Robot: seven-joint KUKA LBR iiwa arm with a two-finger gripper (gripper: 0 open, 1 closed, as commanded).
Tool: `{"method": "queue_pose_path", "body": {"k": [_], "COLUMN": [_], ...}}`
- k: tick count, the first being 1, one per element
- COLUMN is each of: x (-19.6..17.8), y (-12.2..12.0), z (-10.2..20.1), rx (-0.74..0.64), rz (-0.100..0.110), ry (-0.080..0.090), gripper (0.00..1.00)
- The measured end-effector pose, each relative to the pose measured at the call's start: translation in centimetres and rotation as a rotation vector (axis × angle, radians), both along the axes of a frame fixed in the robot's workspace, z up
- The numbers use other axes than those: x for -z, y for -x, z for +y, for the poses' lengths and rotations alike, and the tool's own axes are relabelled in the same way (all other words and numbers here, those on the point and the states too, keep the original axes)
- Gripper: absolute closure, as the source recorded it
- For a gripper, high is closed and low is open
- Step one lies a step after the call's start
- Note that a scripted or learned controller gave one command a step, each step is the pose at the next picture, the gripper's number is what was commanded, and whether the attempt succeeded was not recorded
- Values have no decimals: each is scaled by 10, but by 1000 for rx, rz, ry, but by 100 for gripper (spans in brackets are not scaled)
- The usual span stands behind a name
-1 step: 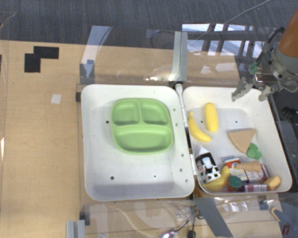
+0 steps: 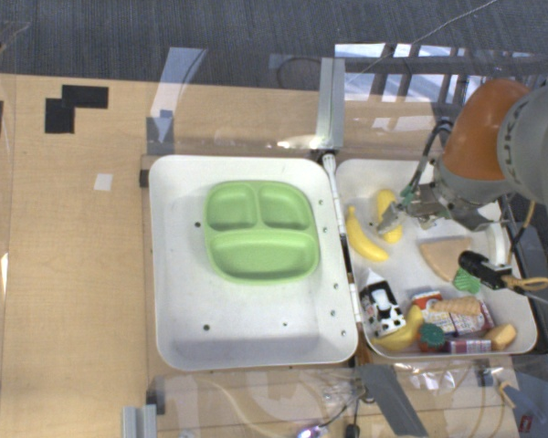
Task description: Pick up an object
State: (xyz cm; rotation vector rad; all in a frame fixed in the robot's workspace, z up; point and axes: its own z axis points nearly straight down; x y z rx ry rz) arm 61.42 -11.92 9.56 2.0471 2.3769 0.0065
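Gripper over the right bin, targeting a banana.

Nearest the camera, packaged food items [image 2: 457,322] crowd the right bin [image 2: 530,336]. Beyond them lies the banana [image 2: 365,240]: yellow, curved, against the bin's left wall. I judge it light, soft, easily bruised; I would grasp mid-length, across the curve. My gripper [image 2: 395,210] hovers just beside it; I cannot tell its opening.

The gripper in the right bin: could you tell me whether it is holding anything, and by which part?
It cannot be told. The gripper sits low over the bananas in the right bin, but the view does not settle whether either fruit is between its fingers.
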Motion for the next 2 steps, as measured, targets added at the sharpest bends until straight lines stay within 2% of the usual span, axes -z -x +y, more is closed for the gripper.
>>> {"method": "queue_pose_path", "body": {"k": [1, 2], "x": [-12, -149], "y": [-2, 36], "z": [0, 40], "rx": [0, 184], "rz": [-7, -1], "ry": [0, -1], "gripper": [100, 100]}}
